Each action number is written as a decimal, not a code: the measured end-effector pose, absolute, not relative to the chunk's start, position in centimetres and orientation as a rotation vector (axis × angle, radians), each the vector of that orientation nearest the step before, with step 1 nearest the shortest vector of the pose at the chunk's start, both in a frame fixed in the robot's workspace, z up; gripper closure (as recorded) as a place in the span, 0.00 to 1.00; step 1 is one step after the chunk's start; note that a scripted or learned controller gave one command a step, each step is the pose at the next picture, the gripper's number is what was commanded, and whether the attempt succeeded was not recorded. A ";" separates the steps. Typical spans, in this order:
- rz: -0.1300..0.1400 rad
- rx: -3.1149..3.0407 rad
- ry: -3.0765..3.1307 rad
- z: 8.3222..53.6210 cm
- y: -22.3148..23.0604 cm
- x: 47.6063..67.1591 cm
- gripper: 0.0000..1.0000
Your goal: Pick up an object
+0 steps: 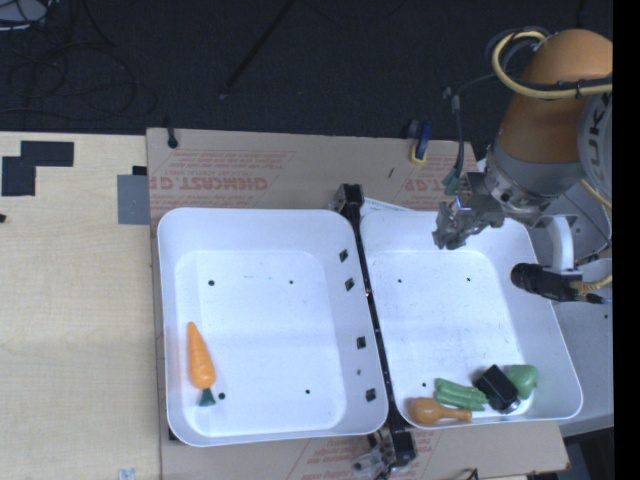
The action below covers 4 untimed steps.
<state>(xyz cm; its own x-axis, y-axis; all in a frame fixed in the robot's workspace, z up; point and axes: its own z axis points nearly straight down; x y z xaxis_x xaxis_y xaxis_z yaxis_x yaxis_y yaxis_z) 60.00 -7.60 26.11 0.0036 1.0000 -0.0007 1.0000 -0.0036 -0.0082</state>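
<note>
Orange carrot (200,358) alone in left bin (250,230), gripper (452,233) above right bin (470,268)

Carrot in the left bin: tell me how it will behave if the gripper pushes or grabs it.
The carrot looks like a moulded toy, so probably stiff and light. Its rounded, tapering body may roll or pivot when pushed, and smooth sides could slip from a pinch. It lies near the left bin's wall, which might crowd the gripper.

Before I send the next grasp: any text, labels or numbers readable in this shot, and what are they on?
Red print on the cardboard sheet under the bins, above the left bin: upside down in this view and too blurred to read for certain.
More red print on the cardboard's near edge: also unreadable.
Nothing else legible.
</note>
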 end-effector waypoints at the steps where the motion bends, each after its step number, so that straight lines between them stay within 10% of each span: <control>1: -0.001 -2.216 -2.226 26.9 -2.9 63.6 1.00; 4: -0.002 -2.215 -2.227 36.5 10.0 59.3 1.00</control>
